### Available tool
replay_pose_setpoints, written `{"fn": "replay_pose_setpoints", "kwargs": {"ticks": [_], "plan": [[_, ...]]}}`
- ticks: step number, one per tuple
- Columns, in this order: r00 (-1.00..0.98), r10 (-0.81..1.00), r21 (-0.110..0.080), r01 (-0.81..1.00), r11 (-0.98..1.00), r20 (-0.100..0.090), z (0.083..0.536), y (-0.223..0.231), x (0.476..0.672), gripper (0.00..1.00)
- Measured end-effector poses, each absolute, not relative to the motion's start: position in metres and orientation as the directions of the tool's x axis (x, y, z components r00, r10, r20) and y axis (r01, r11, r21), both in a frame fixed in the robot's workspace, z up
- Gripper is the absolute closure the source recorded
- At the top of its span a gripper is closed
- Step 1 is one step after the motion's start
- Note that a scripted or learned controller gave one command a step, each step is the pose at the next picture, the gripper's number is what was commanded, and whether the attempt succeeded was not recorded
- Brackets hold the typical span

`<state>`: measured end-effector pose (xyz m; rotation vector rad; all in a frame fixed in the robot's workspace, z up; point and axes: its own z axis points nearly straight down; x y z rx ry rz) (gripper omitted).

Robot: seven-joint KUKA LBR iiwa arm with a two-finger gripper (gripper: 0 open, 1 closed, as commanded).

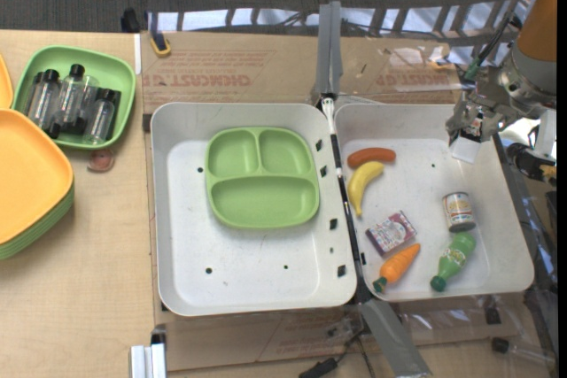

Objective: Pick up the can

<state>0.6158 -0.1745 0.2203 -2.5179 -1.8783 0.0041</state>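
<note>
Silver can (458,212), one, upright

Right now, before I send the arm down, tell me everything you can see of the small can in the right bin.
The small metal can with a pale printed label stands roughly upright on the floor of the right white bin, toward its right side. Its silvery top rim faces the camera; the label shows reddish and yellow markings too small to read. It looks undented. The green plastic bottle lies just below it, very close; contact is unclear. The hand is above and apart from it, near the bin's far right corner.
</note>
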Motion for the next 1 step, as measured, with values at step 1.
{"fn": "replay_pose_setpoints", "kwargs": {"ticks": [1], "plan": [[0.226,0.974,-0.003,0.974,-0.226,-0.002,0.1951,-0.1344,0.6401,1.0]]}}
